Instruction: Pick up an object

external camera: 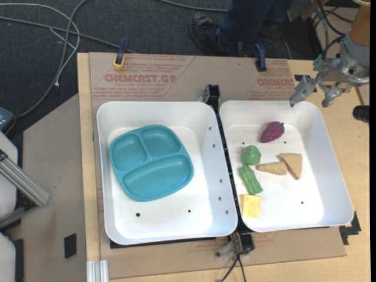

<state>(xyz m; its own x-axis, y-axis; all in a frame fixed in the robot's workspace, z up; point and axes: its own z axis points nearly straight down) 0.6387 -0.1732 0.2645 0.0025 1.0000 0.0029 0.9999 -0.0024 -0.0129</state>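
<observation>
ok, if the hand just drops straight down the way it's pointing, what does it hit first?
Most likely the far rim of the right white bin, or bare floor just inside it. The hand hangs open above that corner. The purple grape bunch lies further in, off that line. Depth from this slant is uncertain.

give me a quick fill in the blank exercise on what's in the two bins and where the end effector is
1. The teal divided tray lies in the ____ bin as the camera sees it.
2. The purple grape bunch lies in the same bin as the yellow cheese cube, at the bin's ____ end from the camera.
3. The end effector hangs open near the right bin's far ____ corner.
4. The end effector's fingers hold ____.

Missing words: left; far; right; nothing
</observation>
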